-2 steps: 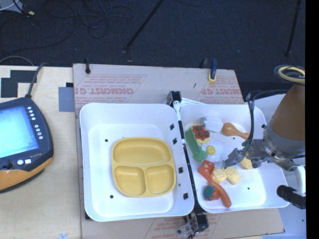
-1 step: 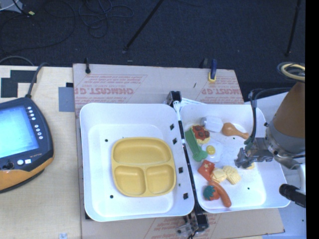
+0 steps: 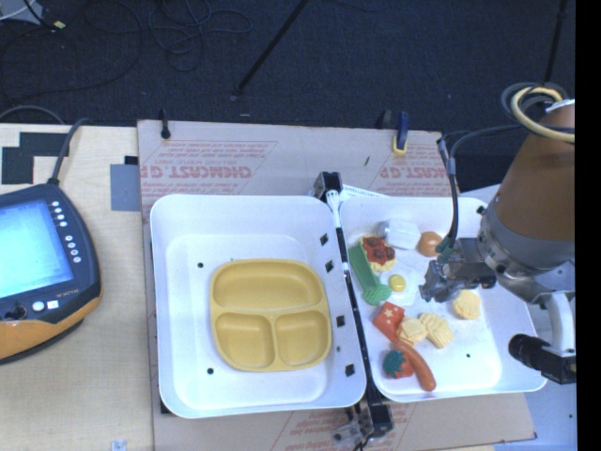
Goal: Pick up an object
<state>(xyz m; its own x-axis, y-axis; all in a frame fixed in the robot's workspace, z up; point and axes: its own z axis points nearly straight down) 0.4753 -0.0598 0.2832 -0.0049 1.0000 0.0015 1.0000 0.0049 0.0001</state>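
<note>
Plastic toy food lies scattered in the right bin [image 3: 526, 369], about ten small pieces in all: a green cucumber-like stick [image 3: 366, 272] near the bin's left wall, a red-and-yellow piece [image 3: 378, 251] touching its upper end, a small yellow round piece [image 3: 396, 283], a white block [image 3: 402, 232] toward the far wall, an orange-brown egg-shaped piece [image 3: 429, 243] beside it, a red piece [image 3: 389, 319], two pale yellow ridged pieces [image 3: 424, 329] just beside each other, another yellow chunk [image 3: 466, 304] to their right, and a red sausage [image 3: 420, 368] with a red-and-green item [image 3: 398, 363] touching it at the near side. None of them is lifted; all rest on the bin floor. The gripper [image 3: 441, 282] hangs low over the middle of this bin, between the egg-shaped piece and the yellow chunk, and whether its claw is released or clenched cannot be told from this angle. The arm [image 3: 535, 205] comes in from the right, its orange band above the grey wrist. One yellow three-compartment tray [image 3: 270, 312] sits in the left bin [image 3: 188, 224]. One handheld control pendant [image 3: 38, 266] with a lit screen lies on the bench to the left.
</note>
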